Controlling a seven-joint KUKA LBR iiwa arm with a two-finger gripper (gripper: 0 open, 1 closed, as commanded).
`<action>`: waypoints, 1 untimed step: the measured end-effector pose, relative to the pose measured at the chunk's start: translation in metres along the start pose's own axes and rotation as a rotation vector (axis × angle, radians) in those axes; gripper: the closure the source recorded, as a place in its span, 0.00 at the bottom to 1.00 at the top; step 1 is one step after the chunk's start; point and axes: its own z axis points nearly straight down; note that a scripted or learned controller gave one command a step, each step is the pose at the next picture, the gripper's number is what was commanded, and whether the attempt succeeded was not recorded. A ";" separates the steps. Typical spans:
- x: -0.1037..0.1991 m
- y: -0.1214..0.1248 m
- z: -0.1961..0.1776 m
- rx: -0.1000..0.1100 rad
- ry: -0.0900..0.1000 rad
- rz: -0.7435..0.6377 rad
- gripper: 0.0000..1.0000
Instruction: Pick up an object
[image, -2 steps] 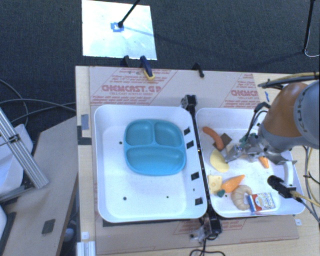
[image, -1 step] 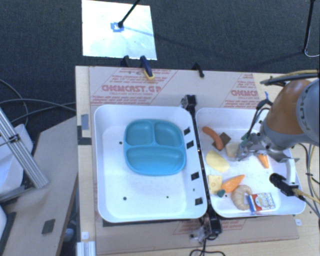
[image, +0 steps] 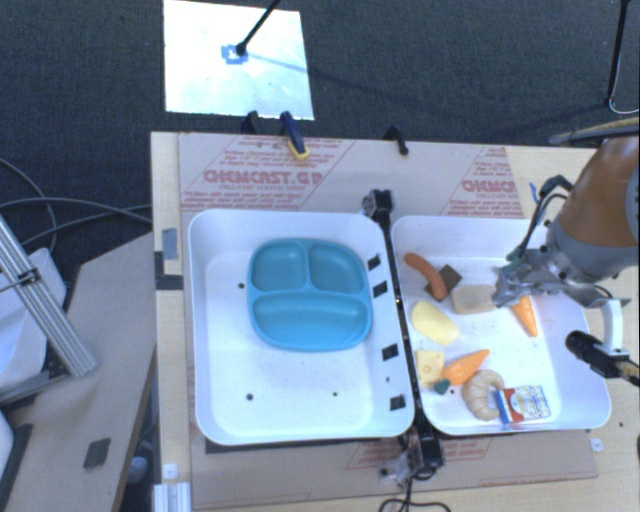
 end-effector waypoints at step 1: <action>-0.001 0.008 -0.063 -0.002 0.000 -0.005 1.00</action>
